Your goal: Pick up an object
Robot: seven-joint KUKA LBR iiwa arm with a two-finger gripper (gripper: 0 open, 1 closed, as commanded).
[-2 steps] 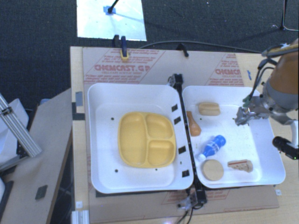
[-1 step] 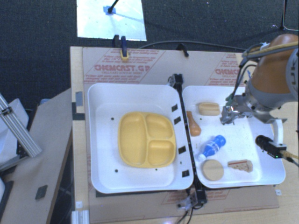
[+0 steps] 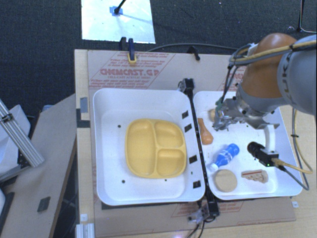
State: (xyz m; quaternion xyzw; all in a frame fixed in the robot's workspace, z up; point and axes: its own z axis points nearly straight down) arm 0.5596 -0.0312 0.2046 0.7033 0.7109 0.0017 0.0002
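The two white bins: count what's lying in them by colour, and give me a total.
Yellow: 1, the divided plate in the left bin
Blue: 1, the bottle
Orange: 1, the drumstick-shaped toy
Tan: 2, the round disc and the wedge
Total: 5. A pale bit by the hand is too hidden to count.

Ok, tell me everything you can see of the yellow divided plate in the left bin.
The yellow plate is a rounded rectangle of what looks like matte plastic, moulded into three compartments: one long one on the view's left, two smaller ones on its right. It lies flat, open side up, on the floor of the left white bin, near the middle and apart from its walls.
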